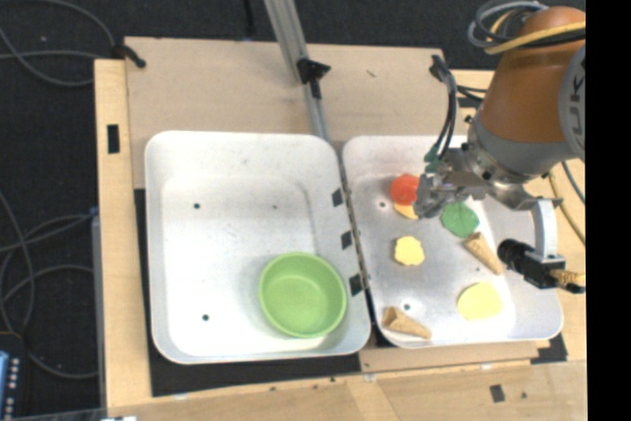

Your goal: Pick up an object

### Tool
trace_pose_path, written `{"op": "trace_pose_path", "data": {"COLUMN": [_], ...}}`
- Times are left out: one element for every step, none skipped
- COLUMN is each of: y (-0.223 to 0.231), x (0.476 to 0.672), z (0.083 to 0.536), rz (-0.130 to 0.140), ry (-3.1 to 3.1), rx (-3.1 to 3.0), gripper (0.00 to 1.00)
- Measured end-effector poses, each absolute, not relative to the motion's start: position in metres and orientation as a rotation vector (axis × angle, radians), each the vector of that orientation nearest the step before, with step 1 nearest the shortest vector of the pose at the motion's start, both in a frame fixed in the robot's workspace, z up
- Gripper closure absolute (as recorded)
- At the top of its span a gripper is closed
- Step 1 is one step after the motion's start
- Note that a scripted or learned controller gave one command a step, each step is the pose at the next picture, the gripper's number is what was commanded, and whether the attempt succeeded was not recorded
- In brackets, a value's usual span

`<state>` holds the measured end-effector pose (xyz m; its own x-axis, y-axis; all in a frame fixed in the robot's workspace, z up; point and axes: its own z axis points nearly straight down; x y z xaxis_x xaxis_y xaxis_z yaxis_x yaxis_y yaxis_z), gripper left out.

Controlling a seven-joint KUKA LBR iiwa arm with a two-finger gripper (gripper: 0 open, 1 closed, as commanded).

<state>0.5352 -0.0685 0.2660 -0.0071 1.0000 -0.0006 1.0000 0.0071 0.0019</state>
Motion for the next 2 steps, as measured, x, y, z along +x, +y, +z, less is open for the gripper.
{"op": "trace_pose_path", "data": {"y": [-0.022, 0.021], "x": [0.55, 0.562], "z": [0.251, 0.245], "rz": [-0.003, 0.0], "ry": [2.227, 2.227], "rx": [2.217, 2.214], "gripper": [1.0, 1.0]}}
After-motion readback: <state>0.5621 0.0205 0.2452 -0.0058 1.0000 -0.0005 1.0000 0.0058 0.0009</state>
